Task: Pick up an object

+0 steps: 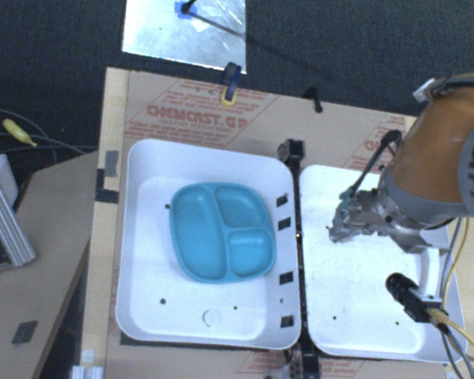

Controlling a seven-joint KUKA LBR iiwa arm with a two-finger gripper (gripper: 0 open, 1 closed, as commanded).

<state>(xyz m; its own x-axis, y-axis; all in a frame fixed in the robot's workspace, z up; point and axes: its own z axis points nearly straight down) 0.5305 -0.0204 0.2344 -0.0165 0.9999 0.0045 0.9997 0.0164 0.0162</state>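
Even, fairly bright overhead light washes the two shallow white plastic bins (297, 260) nearly featureless, with soft shadows along their walls. The shiny silver metal sheet (188, 13) at upper left glares. Detail is soft and slightly grainy throughout.

tray (218, 242) in left bin (144, 216) | hand (341, 225) over right bin (350, 318)

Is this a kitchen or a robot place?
Probably a robot lab, not a kitchen. A big grey arm reaches over two white bins, one holding a blue plate, all on a cardboard-covered bench.
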